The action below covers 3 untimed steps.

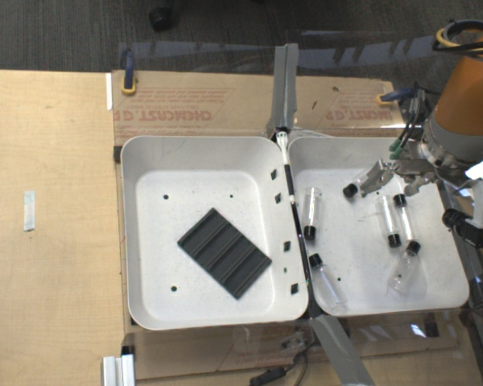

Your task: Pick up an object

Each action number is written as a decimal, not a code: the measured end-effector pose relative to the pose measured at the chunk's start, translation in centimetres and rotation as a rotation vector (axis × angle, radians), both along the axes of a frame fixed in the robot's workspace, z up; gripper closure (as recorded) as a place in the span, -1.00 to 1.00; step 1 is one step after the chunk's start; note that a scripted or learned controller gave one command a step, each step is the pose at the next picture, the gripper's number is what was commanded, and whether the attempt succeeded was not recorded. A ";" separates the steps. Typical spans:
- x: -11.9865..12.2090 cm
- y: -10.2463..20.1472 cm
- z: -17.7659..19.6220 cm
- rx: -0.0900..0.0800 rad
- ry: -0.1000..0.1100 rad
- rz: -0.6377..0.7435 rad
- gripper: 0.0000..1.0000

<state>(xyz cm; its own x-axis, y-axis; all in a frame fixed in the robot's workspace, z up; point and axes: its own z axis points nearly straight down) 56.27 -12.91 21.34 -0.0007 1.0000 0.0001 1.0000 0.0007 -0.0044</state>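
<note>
Arm over the right bin, several clear tubes lying loose below it.

From the one overhead camera I see the arm reaching in at the right, its gripper low over the back part of the right bin; I cannot tell how far the jaws stand apart, nor whether anything sits between them. A black-capped tube lies just beside the gripper on its left. Another tube lies near the bin's left wall, a third and a fourth lie side by side near the middle, and more clear pieces rest toward the front. The left bin holds a dark ribbed plate, lying flat and turned at a slant. Both bins touch along the middle of the surface.
</note>
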 end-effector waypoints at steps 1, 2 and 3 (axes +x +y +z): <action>5.0 -2.4 -10.8 0.000 -0.002 0.073 -1.00; 5.0 -2.5 -10.0 0.000 -0.001 0.070 1.00; 5.0 -2.5 -10.0 0.000 -0.001 0.070 -1.00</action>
<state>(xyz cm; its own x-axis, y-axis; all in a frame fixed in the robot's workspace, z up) 61.25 -15.45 11.37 -0.0704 0.9975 0.0000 0.9975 0.0704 -0.0034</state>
